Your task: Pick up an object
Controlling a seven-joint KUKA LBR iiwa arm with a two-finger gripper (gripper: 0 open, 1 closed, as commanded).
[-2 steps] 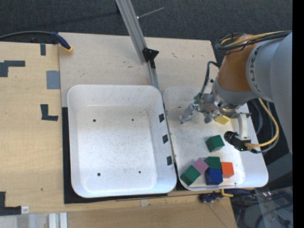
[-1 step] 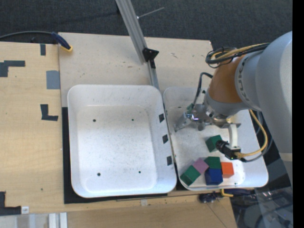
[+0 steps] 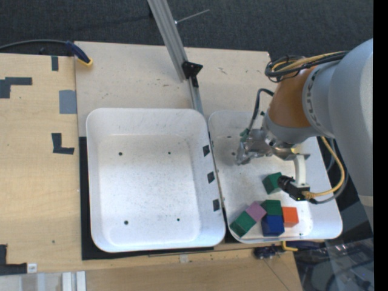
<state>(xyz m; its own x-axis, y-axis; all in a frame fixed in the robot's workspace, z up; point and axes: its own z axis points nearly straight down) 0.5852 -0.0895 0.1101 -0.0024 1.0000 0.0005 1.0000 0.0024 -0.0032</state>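
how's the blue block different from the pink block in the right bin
The blue block is a deep, saturated blue; the pink block is pale. The blue block lies nearer the bin's front rim, touching the orange block; the pink block sits further in, against a green block. Both are small cubes in the right bin.

A pale wooden bench [image 3: 36, 162] stands on dark carpet [image 3: 73, 8].

No text, label, brand, number or sign could be read anywhere in the view. The grey tape marks [image 3: 66, 101] on the wooden bench [image 3: 36, 180] were plain shapes, and they carried no lettering.
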